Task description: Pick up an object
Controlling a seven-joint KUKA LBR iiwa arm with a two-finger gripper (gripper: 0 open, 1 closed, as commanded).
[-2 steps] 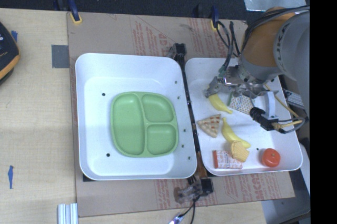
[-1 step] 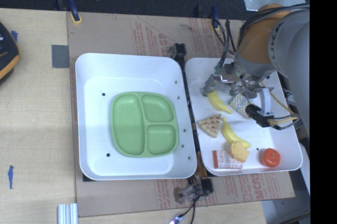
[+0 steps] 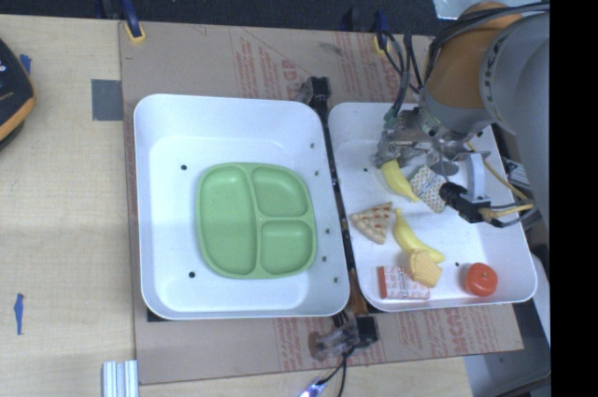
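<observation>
Tool [image 3: 407, 163] low in right bin [image 3: 360, 129], at a yellow piece [image 3: 400, 181].

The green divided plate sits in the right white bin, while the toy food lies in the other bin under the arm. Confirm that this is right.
Not quite: the bin is wrong. The camera view shows the green divided plate in the left white bin, not the right one. The rest holds: the toy food, such as the red tomato and yellow banana, lies in the other bin, under the arm.
</observation>
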